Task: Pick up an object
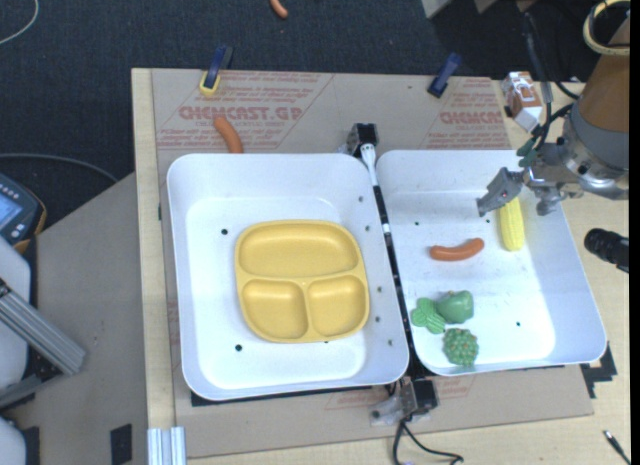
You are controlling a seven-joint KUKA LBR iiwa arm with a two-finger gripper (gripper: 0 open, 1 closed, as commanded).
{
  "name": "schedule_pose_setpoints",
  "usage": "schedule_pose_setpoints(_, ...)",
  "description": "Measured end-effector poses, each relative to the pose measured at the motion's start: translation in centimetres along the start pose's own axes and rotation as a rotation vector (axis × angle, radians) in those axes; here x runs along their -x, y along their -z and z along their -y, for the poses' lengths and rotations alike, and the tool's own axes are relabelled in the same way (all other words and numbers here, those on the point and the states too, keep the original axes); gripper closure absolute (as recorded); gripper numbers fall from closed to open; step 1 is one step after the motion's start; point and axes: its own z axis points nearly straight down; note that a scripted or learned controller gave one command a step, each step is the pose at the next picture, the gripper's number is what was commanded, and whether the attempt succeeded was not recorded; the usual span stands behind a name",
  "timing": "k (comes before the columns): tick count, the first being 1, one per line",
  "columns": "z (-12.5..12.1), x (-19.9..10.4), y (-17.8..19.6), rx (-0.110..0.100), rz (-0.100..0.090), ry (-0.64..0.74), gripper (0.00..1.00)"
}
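The right bin (560,323) holds a yellow corn cob (511,224), an orange sausage (457,249), a green pepper-like toy (443,310) and a broccoli floret (460,346). My gripper (523,196) hangs over the bin's upper right part, open, its two fingers spread to either side of the corn cob's top end. Nothing is between the fingers. The corn lies just below them on the bin floor.
The left bin (200,283) carries a yellow divided plate (300,278). An orange sausage (229,134) lies on the cardboard behind the left bin, another (278,2) on the dark floor. Clamps (213,70) hold the board's back edge.
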Motion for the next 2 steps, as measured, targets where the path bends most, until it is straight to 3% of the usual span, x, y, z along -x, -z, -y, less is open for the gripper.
schedule_pose_setpoints(1, -0.2, 0.0, 0.7, 0.013, 0.002, 0.003, 0.00)
schedule_pose_setpoints(2, -0.9, 0.0, -5.5, 0.006, 0.000, 0.002, 0.00)
